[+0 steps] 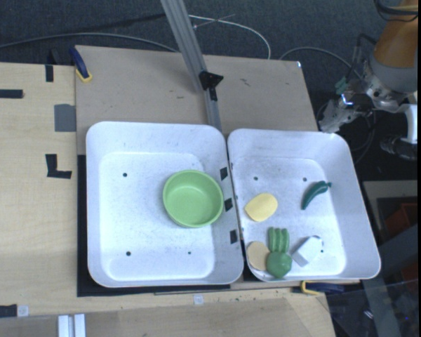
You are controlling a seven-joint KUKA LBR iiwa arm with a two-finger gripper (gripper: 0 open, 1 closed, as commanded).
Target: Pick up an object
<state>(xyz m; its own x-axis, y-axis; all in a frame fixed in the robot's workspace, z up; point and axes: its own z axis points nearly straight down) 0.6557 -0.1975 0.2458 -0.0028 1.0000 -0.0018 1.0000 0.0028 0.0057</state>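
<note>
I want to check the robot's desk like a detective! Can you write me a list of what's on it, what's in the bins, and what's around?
Surface: tan bench bearing left bin and right bin, side by side.
Job's things: green bowl in left bin; yellow piece, dark green pod, green leafy toy, tan disc, white block in right bin.
Clutter: black tape marks on the wood.
Grippers: arm sits off to the right, outside the bins.
Cables: white cable behind the bench.
Surroundings: slanted metal pole, dark floor.

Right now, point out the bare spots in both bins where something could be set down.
Left bin: bare all around the green bowl, widest toward its left wall. Right bin: bare along the far half, above the yellow piece and green pepper. Crowded at its near edge, around the green toy.
</note>
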